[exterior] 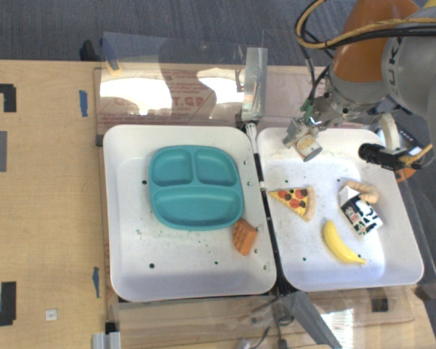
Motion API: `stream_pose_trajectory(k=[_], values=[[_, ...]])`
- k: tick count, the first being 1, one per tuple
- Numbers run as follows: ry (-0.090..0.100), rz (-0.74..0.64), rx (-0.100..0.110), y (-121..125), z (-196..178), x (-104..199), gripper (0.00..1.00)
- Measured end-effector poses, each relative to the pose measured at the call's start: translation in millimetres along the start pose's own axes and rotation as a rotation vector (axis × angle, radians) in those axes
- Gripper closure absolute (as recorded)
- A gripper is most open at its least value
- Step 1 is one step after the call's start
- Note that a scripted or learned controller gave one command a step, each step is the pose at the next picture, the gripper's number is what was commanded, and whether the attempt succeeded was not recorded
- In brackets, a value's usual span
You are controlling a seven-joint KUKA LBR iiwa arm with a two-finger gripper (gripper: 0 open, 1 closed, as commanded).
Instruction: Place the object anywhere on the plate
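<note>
A teal divided plate [196, 187] lies in the left bin [123, 267], with nothing on it. Just off its lower right corner sits an orange-brown pastry piece [244, 237]. My gripper [305, 138] hangs low over the far left corner of the right bin [400, 267], well right of the plate. A small tan-grey piece [308, 148] shows at its tip; I cannot tell whether it is a held object or part of the gripper. Inside the right bin are a pizza slice [295, 200], a banana [341, 244], a black-and-white box [360, 215] and a small peach-coloured item [364, 190].
A raised divider [263, 195] separates the two bins. The arm's orange band [370, 31] and cables loom over the right bin's far side. A black part [376, 153] juts over that bin's far right. Clear plastic sheeting [174, 86] stands behind the left bin.
</note>
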State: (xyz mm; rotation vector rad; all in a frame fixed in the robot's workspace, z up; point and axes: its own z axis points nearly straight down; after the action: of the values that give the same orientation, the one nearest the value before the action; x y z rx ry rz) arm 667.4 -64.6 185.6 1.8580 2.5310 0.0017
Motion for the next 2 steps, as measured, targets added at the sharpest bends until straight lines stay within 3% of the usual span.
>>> stream_pose_trajectory(k=[1,2], values=[[0.003,0.097,0.002,-30.6,0.3,64.6,1.0],[0.003,0.125,0.002,-13.4,0.8,134.4,1.0]])
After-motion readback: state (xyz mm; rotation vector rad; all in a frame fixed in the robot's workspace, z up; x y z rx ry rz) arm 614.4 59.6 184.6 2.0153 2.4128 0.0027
